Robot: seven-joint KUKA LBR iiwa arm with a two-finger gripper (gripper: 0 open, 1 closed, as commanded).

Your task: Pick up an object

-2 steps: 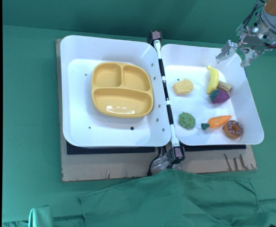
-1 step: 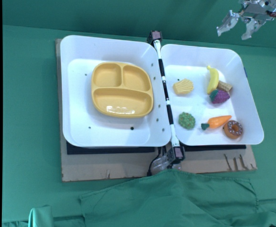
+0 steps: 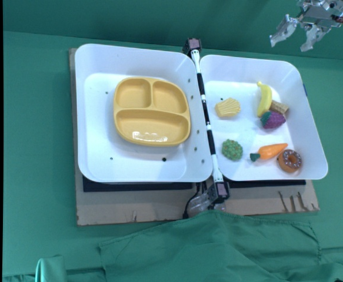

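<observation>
yellow banana [image 3: 264, 98], curved, right bin [image 3: 312, 151]

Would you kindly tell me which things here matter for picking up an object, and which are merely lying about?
For the job:
gripper, open, above the right bin's far corner
right bin
banana
carrot
donut
purple fruit
green ball
yellow shell piece

Lying about:
left bin
yellow divided plate
cardboard sheet
green cloth
</observation>
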